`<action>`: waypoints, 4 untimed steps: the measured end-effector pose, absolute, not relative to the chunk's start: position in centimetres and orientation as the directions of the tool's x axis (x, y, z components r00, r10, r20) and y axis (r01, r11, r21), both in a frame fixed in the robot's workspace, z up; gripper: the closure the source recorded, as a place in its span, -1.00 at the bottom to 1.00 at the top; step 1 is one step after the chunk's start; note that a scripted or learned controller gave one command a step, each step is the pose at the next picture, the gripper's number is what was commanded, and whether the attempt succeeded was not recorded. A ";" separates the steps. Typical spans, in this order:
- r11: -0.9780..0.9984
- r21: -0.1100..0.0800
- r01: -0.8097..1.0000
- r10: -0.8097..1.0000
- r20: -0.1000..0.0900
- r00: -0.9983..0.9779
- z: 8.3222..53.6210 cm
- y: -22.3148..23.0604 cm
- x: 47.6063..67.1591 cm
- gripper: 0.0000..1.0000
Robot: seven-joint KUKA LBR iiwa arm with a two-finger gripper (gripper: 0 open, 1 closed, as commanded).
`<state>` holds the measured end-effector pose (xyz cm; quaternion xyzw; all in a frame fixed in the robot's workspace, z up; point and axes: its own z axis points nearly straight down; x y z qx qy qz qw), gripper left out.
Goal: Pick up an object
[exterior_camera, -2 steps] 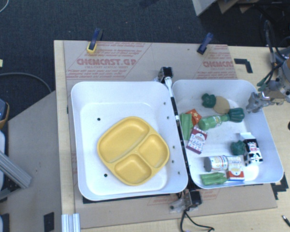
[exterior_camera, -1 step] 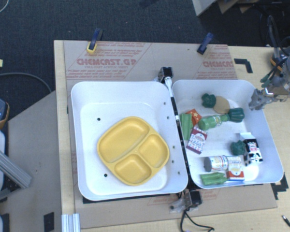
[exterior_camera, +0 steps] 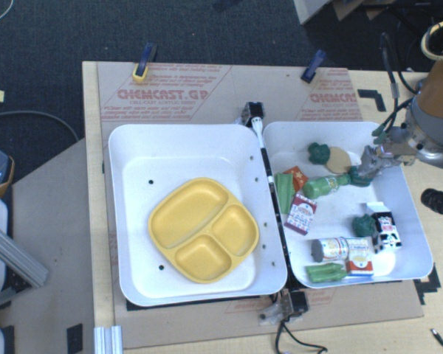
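Note:
My gripper (exterior_camera: pixel 367 167) is low over the upper right part of the right bin (exterior_camera: pixel 417 198). Its tip is at a dark green piece (exterior_camera: pixel 359 178) that lies just right of a green bottle (exterior_camera: pixel 323 186). A tan round piece (exterior_camera: pixel 340 159) and a dark green lump (exterior_camera: pixel 319 152) lie just to its left. Whether anything is in its grasp is hidden by the wrist. Further down the bin are a red and white carton (exterior_camera: pixel 301 214), a small green object (exterior_camera: pixel 363 225), a black and white figure (exterior_camera: pixel 385 228), a can on its side (exterior_camera: pixel 340 249) and a green cucumber-like piece (exterior_camera: pixel 325 273).
The left bin (exterior_camera: pixel 125 153) holds a yellow divided plate (exterior_camera: pixel 203 229). An orange packet (exterior_camera: pixel 294 177) and a green strip (exterior_camera: pixel 283 192) lie against the right bin's left wall. Clamps (exterior_camera: pixel 141 71) hold the cardboard base at the back. Cables hang near the arm at the right.

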<state>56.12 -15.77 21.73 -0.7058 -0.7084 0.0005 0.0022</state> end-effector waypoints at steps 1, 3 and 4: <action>0.004 -0.003 1.000 1.000 0.003 -0.004 22.0 -11.5 54.6 1.00; 0.005 -0.004 1.000 1.000 0.003 -0.005 21.6 -1.5 51.9 1.00; 0.006 -0.004 1.000 1.000 0.002 -0.005 21.1 3.7 51.8 1.00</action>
